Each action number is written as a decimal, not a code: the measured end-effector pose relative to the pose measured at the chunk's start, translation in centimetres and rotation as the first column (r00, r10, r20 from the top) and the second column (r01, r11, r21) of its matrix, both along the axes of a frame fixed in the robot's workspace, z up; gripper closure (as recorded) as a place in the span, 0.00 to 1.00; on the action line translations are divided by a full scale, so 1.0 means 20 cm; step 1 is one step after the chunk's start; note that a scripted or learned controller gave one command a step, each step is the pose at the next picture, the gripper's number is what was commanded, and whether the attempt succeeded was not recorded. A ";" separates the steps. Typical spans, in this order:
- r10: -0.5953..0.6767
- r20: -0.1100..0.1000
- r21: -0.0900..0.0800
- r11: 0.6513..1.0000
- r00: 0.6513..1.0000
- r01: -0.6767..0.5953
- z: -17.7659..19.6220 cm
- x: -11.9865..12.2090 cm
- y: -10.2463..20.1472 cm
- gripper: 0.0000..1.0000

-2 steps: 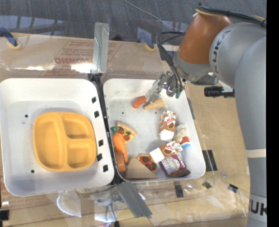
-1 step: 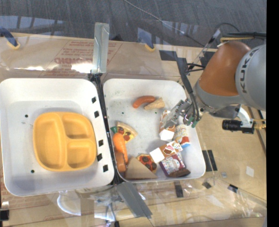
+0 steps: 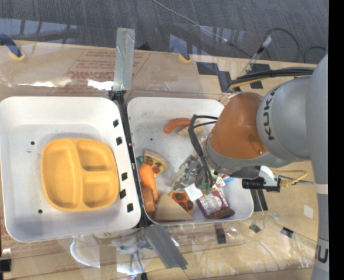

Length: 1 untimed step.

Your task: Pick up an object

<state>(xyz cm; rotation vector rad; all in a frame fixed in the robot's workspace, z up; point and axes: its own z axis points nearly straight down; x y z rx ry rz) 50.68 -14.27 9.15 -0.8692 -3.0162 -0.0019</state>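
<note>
My gripper (image 3: 189, 172) is low inside the right bin (image 3: 160, 112), among the objects in its near half. An orange carrot (image 3: 148, 185) lies along the bin's left wall. A pizza slice toy (image 3: 153, 163) sits just above the carrot. A brown wedge with a red spot (image 3: 179, 206) lies at the near wall, and a dark purple packet (image 3: 214, 203) rests right of it, under the wrist. A sausage (image 3: 176, 125) lies toward the far side. The arm's orange band (image 3: 237, 134) hides the bin's right part.
The left bin (image 3: 20, 121) holds a yellow divided plate (image 3: 78, 172). A taped divider (image 3: 125, 156) separates the two bins. Cables (image 3: 265, 72) run over the bench at the far right, behind the arm.
</note>
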 end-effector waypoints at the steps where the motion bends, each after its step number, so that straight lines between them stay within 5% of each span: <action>1: -0.135 0.003 -0.001 0.991 0.991 0.135 0.00 0.22 0.25 1.00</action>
